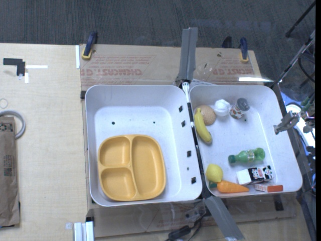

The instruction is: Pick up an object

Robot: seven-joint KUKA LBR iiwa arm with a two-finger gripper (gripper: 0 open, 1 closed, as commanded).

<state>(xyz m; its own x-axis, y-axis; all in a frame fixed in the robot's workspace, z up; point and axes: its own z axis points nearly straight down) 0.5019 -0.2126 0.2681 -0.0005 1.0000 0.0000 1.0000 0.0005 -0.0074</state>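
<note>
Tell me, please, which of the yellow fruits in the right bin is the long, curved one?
That is the banana, lying near the bin's left wall in its upper half, beside a brownish round fruit. The lemon lower down is short and rounded, resting just above the carrot.

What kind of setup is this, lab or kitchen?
Probably a robot lab bench: two white bins clamped to cardboard, a toy-like banana and carrot as pick items, and a yellow tray.

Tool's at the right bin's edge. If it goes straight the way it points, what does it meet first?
Likely the green bottle, lying down-left of the tool along that line. Height is unclear, so it may reach the bin floor first.
</note>
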